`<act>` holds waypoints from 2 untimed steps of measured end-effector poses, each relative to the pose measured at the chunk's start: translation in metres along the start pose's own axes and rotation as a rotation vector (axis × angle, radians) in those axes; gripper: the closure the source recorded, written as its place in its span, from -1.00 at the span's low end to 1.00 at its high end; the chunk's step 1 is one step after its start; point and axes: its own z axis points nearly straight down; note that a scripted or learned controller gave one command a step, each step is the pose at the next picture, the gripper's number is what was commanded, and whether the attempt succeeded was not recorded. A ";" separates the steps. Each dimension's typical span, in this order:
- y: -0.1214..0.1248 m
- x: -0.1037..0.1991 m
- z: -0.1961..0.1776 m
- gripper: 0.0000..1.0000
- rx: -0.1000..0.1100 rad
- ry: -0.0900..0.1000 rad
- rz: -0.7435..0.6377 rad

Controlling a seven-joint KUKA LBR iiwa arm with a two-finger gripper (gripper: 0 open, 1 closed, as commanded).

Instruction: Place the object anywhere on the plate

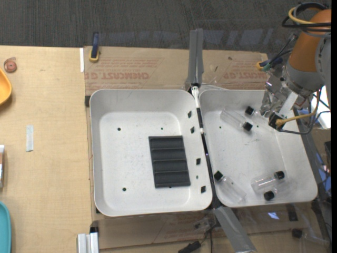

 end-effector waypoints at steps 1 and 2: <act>-0.012 0.047 -0.035 1.00 -0.003 0.002 -0.484; -0.056 0.117 -0.053 1.00 -0.003 0.001 -0.735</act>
